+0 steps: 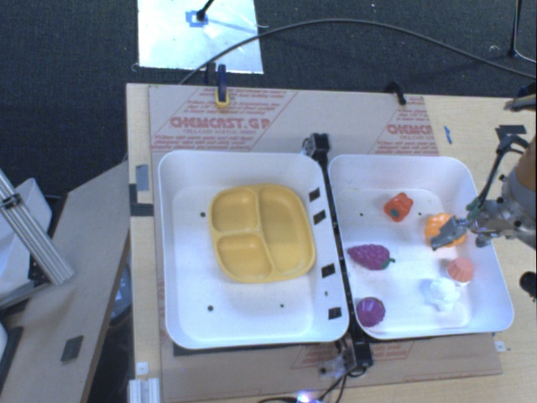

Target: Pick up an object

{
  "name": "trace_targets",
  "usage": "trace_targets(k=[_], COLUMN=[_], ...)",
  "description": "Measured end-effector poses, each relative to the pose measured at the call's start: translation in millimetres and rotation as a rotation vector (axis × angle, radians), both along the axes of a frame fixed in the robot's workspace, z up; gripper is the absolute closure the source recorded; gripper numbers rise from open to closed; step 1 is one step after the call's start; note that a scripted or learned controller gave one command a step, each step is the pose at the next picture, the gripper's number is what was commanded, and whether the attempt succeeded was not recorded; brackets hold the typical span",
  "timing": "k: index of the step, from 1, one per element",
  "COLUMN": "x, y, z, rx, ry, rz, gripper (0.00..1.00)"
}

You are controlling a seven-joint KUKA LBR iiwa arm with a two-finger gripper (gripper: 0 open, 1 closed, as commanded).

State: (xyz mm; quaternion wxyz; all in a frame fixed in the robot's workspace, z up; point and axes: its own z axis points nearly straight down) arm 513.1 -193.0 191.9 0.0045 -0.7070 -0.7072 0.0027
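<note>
Two shallow white bins sit side by side on a light wooden table (pixel 143 250). The left bin (pixel 180 309) holds one thing: a yellow plate (pixel 262 232) divided into three compartments, lying near the bin's middle. A row of small black clips runs along the seam where the bins meet.

The right bin (pixel 495 309) holds six small toy foods. From the left: one purple bunch of grapes (pixel 369 256) with a green stem near the seam, one round purple piece (pixel 370 311) below it at the front edge, one orange-red pepper-like piece (pixel 398 207) toward the back, one orange piece (pixel 440 227) right of that, one white piece (pixel 441 293) toward the front, and one pale pink piece (pixel 460 269) just above it.

The pincer (pixel 447 232) reaches in from the right and sits over the orange piece, touching or overlapping it; whether its fingers are closed on the piece cannot be told.

Behind the bins lies a clear sheet printed with red lettering (pixel 220 124). Dark carpet (pixel 67 65) surrounds the table, with one shiny square plate (pixel 200 23) on it at the back.
</note>
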Motion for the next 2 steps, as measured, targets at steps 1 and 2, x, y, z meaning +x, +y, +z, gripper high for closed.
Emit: trace_targets(k=[1, 2], x=[3.2, 9.8], y=[0.3, 6.4], z=[5.9, -52.3], rx=[-0.003, -0.002], ry=[-0.011, -0.009], rz=[0.004, 0.002], gripper=[0.00, 0.00])
